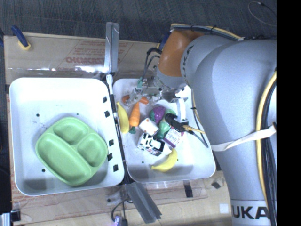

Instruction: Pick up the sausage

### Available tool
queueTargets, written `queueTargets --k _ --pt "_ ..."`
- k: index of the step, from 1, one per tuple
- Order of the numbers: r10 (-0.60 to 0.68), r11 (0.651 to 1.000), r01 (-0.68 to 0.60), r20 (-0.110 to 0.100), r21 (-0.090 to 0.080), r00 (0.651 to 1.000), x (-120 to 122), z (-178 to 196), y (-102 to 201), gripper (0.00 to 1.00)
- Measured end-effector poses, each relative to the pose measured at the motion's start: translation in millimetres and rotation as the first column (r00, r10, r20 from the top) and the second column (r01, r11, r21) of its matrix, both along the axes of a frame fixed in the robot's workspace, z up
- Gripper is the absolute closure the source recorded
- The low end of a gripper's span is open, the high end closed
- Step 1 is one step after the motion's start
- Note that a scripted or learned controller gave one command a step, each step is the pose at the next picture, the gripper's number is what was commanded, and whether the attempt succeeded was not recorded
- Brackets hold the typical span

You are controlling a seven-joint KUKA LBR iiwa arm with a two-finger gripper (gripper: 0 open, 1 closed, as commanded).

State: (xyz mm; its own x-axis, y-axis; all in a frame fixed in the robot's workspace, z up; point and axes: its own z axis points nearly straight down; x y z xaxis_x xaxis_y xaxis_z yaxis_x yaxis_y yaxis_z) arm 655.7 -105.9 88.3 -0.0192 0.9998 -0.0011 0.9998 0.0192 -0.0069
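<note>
Likely the sausage [126,98]: small reddish-brown piece lying on the floor of the right bin [200,171], just up-left of the carrot [135,114], close to the bin's far-left corner. Too small to confirm shape, so identified by colour only. Looks flat on the bin floor, not lifted, nothing visibly around it.

Gripper [146,92] low over the bin, up-right of the carrot's top and near the sausage but apart from it. Spread or pressed together? Cannot tell, since wrist hardware and cables clutter that spot. No object seen held.

Small orange bit just right of the carrot's top, under the gripper: unclear whether toy or part of the tool.

Around the carrot:
- yellow banana [121,117] touching along its left
- white box [148,125] just lower-right
- purple eggplant [158,112] to the right
- black-and-white carton [151,145] below
- second banana [165,161] further below, near the bin's front wall

Well left of the carrot, in the left bin [19,126]: green divided plate [70,149].

Progress, as a judgement: early, approach stage at best. Pick not made. Left to do: line up over the sausage, descend, close on it, lift clear. Tight corner and the banana nearby — some risk of a miss or a wrong grab.
</note>
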Motion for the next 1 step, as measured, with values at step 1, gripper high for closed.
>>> queueTargets --k 1 --pt "0.006 1.000 -0.006 -0.004 0.001 1.000 -0.2 7.2 1.7 1.00"
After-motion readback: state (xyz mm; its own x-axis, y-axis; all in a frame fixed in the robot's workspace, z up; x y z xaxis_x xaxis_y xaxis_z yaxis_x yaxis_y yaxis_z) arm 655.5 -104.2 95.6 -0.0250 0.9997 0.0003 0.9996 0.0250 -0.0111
